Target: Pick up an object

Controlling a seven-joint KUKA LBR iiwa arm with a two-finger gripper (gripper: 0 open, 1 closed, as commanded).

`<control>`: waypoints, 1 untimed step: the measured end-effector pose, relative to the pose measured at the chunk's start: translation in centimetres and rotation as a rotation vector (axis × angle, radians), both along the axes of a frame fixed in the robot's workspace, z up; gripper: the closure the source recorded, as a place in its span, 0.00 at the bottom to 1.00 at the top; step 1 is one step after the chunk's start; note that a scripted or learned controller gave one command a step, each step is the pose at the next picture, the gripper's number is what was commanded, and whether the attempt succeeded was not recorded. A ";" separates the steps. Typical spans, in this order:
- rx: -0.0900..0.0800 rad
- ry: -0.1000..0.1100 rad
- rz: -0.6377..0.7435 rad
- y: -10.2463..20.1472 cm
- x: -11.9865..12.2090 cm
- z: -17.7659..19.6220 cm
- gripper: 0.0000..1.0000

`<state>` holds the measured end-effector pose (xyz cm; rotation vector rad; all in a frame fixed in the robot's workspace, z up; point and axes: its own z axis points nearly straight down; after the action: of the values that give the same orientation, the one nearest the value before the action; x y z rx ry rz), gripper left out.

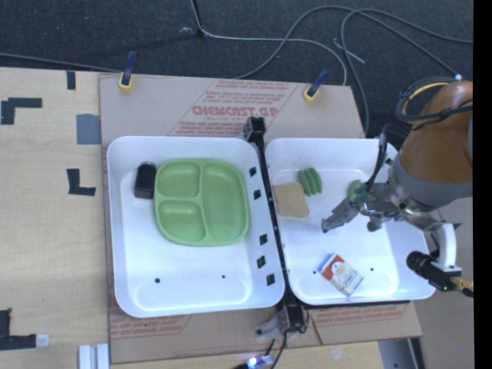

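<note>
The right bin holds a tan square slab, a green ridged piece just behind it, and a red, white and blue packet near the front. A small green object sits at the right, partly hidden by the arm. My gripper hangs low over the middle of the right bin. It is right of the tan slab, behind the packet, and close beside the small green object. I see nothing held in it.
The left bin carries a green divided plate and a black block at its left. A black divider runs between the bins. Cables lie on the dark floor behind the bench.
</note>
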<state>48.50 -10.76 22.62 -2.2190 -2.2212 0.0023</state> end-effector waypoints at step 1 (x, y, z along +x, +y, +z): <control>0.000 0.004 0.000 0.3 0.1 -4.4 0.00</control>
<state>48.61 -10.51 18.24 -2.2174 -2.2186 0.0067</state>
